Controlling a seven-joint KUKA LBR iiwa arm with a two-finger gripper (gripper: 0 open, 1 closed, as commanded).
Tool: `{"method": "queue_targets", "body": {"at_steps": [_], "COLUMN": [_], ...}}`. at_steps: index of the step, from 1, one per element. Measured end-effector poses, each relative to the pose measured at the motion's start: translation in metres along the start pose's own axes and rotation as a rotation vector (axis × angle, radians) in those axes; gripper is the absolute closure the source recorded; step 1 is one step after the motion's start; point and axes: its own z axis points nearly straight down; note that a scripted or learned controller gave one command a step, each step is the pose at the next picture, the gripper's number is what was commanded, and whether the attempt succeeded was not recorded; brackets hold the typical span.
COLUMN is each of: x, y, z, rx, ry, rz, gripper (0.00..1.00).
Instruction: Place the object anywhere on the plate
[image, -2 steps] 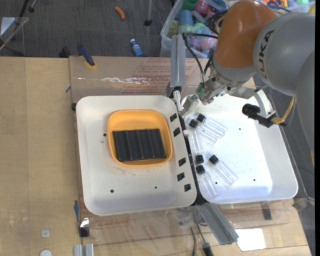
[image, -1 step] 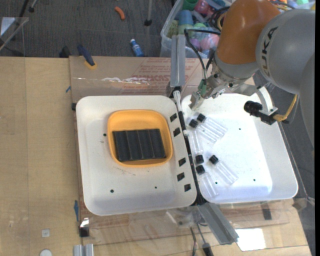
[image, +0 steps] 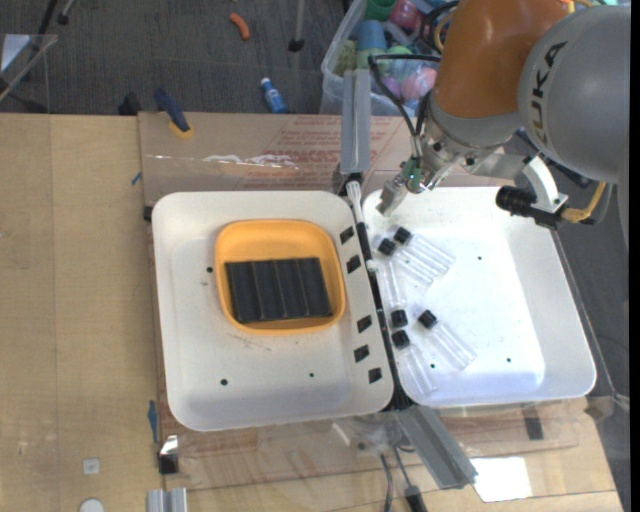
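**Arm over the far corner of the right bin, dark block on the orange plate**

Camera view. The only writing that can be read is part of the maker's name, "UKA", in dark letters on the grey arm (image: 575, 70) at the upper right. Red print runs across the clear sheet (image: 290, 140) behind the bins, too faint to read.

The arm comes in from the upper right, its orange band (image: 490, 50) above the wrist, and slants down and to the left. The gripper (image: 392, 197) hangs over the far left corner of the right bin (image: 530, 290), close to the divider between the bins. Whether its fingers are apart or together I cannot tell; they are too small and blurred.

The orange plate (image: 280, 232) sits in the left bin (image: 190, 330). On it lies a dark ribbed block (image: 278, 288), flat and within the rim.

In the right bin lie clear plastic pieces (image: 425, 260) with small black caps, scattered near the divider. A row of black clips (image: 362, 322) runs along the divider. Beyond the bench, on the floor, stands a crate of coloured items (image: 385, 45).
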Motion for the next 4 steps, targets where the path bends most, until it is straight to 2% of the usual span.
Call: {"method": "queue_targets", "body": {"at_steps": [1,2,3,4], "x": [-0.016,-0.043,-0.056,-0.076], "y": [-0.022,-0.036,-0.051,-0.070], "z": [-0.016,0.007,-0.014,-0.015], "rx": [0.000,0.004,0.000,0.000], "ry": [0.000,0.004,-0.001,-0.001], "rz": [0.086,-0.098,-0.113,-0.136], "gripper": [1.00,1.00,1.00,1.00]}}
